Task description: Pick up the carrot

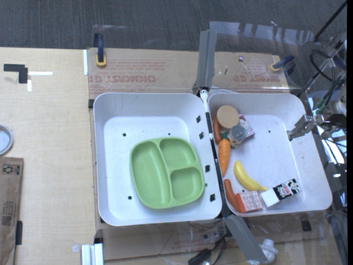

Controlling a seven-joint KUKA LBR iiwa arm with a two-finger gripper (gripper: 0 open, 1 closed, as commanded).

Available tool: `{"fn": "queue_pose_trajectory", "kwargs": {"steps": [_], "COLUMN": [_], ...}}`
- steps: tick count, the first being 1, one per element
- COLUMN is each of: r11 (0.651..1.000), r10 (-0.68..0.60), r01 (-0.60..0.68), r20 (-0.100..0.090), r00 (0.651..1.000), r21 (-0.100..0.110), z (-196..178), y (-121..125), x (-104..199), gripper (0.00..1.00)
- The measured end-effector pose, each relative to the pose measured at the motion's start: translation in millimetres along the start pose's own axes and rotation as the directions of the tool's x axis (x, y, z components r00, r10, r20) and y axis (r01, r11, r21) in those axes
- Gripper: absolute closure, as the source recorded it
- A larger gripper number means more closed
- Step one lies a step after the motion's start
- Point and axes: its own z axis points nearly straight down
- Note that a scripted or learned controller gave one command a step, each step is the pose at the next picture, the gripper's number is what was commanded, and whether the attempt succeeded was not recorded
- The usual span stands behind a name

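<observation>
The carrot (pixel 224 154) is orange and tapered. It lies lengthwise along the left wall of the right bin (pixel 271 147), its thick end toward the back. A yellow banana (pixel 247 179) lies just to its right, close to its tip. A red-orange sausage-like piece (pixel 231 195) lies in front of it, by the same wall.
Behind the carrot sit a round tan disc (pixel 227 116) and a grey round item (pixel 238 132) on a coloured packet. A small carton (pixel 282 191) and a red-white packet (pixel 251 201) lie near the front edge. The left bin (pixel 112 148) holds a green divided plate (pixel 168 173). Cables hang at the right.
</observation>
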Motion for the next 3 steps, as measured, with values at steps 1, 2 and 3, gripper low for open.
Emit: {"fn": "queue_pose_trajectory", "kwargs": {"steps": [1,2,3], "r11": [0.994,0.997,0.966], "r10": [0.110,-0.081,-0.260], "r01": [-0.110,0.081,0.260], "r20": [0.000,0.000,0.001], "r00": [0.994,0.997,0.966], "r21": [0.002,0.000,-0.001], "z": [71,93,92], "y": [-35,-34,18], "x": [88,145,165], "gripper": [0.00,0.00,0.00]}}
